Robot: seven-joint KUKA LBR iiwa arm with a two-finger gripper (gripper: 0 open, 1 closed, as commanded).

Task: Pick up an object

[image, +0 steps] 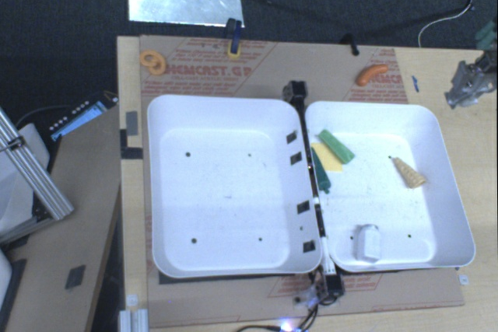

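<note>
The gripper (469, 85) waits at two o'clock, outside the right bin (436, 128), likely parked before a reach; its jaws' state I cannot tell. Candidates lie inside: green block (336, 145), cone (408, 172), white piece (367, 242).

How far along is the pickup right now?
Nothing looks done yet. The hand sits at the right edge, outside the right bin. The green block, cone and white piece lie inside it. Reaching, grasping and lifting all remain.
</note>
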